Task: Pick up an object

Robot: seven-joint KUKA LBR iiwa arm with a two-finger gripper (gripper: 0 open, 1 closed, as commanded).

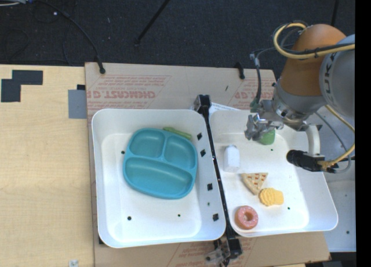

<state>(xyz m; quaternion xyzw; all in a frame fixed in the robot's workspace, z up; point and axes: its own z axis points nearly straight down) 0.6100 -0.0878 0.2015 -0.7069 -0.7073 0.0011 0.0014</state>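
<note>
Fingers of the gripper (259, 132) sit at the green object (267, 137), grip state unreadable to me; I fear it slipping sideways.

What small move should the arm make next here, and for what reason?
Probably a short lift straight up to test the grasp. The tool sits low in the right bin, right at a green object, but whether it grips it is unclear. The other items lie apart, nearer the front.
</note>
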